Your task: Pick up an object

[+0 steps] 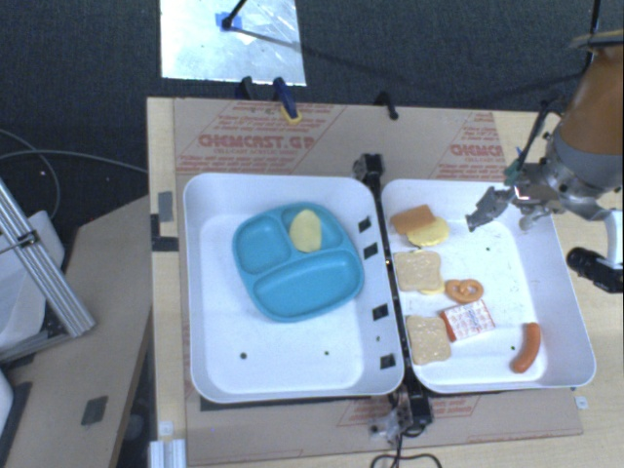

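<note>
The right bin (546,261) holds toy foods: an orange and yellow bun piece (421,224), a bread slice (418,270), a pretzel (464,290), a red and white packet (468,320), another bread slice (427,338) and a sausage (526,347). My gripper (507,203) hangs over the bin's upper right part, to the right of the bun piece and apart from it. One finger (483,211) points left and down toward the bun. Nothing shows between the fingers.
The left bin (224,359) carries a blue divided plate (297,261) with a yellow lemon-like piece (306,230) in its upper right section. A divider (385,271) with black clips separates the bins. A metal sheet (232,27) lies behind the bench.
</note>
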Action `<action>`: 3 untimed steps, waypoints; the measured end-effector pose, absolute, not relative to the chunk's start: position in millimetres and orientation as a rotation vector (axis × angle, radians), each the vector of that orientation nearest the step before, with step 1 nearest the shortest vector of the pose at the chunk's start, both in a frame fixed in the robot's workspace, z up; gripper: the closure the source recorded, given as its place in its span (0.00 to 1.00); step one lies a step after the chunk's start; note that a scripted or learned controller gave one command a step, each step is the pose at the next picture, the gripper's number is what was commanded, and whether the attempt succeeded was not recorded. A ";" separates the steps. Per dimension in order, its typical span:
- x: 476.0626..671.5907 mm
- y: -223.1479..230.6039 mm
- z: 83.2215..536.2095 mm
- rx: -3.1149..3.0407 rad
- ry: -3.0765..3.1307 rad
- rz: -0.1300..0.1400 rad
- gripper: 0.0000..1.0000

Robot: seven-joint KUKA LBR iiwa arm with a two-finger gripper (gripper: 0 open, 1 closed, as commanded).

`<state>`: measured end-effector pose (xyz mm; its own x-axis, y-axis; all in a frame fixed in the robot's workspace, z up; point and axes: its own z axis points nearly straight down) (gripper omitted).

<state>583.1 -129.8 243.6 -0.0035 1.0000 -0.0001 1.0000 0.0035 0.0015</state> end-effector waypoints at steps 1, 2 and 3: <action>529.2 -106.1 92.0 2.223 2.224 -0.007 0.00; 533.5 -106.4 107.7 2.218 2.219 0.005 1.00; 486.7 -55.9 188.6 2.211 2.229 0.008 1.00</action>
<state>486.7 -55.9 188.6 -0.0077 1.0000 0.0022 1.0000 0.0077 0.0051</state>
